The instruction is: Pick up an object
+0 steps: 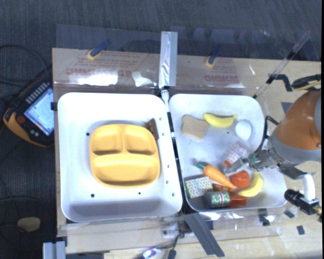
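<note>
A: Camera view looked down on the bench (65, 58) and its two white bins. What sat in the left bin (70, 198)?

B: A yellow tray (125, 154) with three compartments, near the middle. A small brown thing (152, 126) lay at the tray's upper right corner, against the wall between the bins; I could not tell what it was.

A: And the right bin (189, 104)?

B: It was crowded. A slice of bread (194, 127) lay in the upper left, a banana (220, 120) just right of it, and a white egg (243, 129) beside the banana's right end. Lower down a carrot (217, 174) lay at a slant, its green top toward the upper left, its tip touching a tomato (240, 178). A second banana (254, 186) curved around the tomato's lower right. A can (217, 199) lay on its side along the bottom wall, with a white patterned packet (198, 186) just to its upper left. A small red and white packet (236, 154) lay above the carrot.

A: Where was the arm (299, 131)?

B: It reached in from the right, the orange band over the bin's right rim. The gripper (255, 160) hung low over the right part of the bin, just beside the red and white packet and above the tomato.

A: Was it wide or narrow?

B: I could not tell, and I saw nothing between its tips

A: Anything off the bench?

B: A pendant (35, 115) with a lit screen lay on the floor at the left
</note>
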